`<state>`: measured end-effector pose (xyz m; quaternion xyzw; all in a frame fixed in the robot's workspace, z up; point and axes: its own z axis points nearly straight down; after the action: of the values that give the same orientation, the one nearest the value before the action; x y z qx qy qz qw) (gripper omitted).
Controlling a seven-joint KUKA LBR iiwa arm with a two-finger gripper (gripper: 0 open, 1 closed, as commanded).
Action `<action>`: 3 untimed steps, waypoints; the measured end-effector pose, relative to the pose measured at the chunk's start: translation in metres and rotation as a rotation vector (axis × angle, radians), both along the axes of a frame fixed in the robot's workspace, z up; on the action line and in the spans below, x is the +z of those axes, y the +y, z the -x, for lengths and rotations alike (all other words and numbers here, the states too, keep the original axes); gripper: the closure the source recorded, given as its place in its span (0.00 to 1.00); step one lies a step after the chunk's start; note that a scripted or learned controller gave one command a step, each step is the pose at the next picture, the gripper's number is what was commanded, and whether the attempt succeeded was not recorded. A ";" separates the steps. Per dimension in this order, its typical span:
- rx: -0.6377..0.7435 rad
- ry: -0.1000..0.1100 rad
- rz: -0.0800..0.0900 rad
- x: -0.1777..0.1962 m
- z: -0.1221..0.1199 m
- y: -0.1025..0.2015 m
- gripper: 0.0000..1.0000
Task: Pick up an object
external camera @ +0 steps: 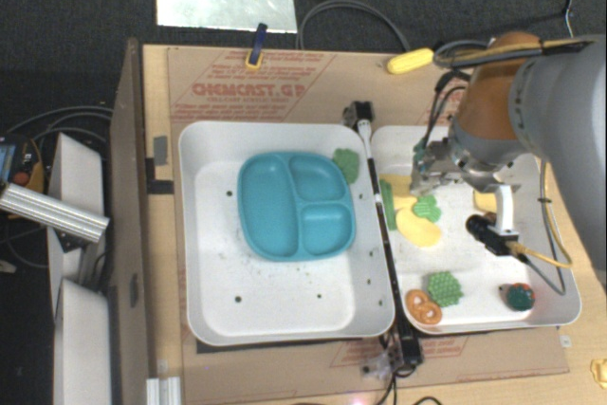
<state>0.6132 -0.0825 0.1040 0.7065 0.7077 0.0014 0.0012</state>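
My gripper [424, 174] hangs low over the upper left part of the right bin [560, 299]. Just below it lies a small green leafy toy [426, 206] on top of a yellow lemon-shaped piece [417, 229]. A pale yellow piece [399, 187] lies to the gripper's left, beside a green stick [387, 204] along the bin's left wall. Another yellow piece [486, 201] peeks out to the right of the wrist. Near the front lie a green bumpy toy [443, 287], an orange pretzel [423, 306] and a dark teal ball [518, 297].
The left bin [213, 299] holds a blue divided plate [294, 204], with a green leafy toy [346, 164] at the plate's far right corner. The divider between the bins [377, 232] runs just left of the gripper. A yellow object [410, 62] lies on the bench behind the bins.
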 end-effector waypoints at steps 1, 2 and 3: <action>-0.008 -0.003 0.005 0.100 0.040 -0.079 1.00; 0.001 0.001 0.002 0.095 0.038 -0.074 0.00; -0.004 0.002 0.003 0.058 0.026 -0.127 0.00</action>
<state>0.5868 -0.2098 0.1616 0.7080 0.7062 -0.0003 0.0019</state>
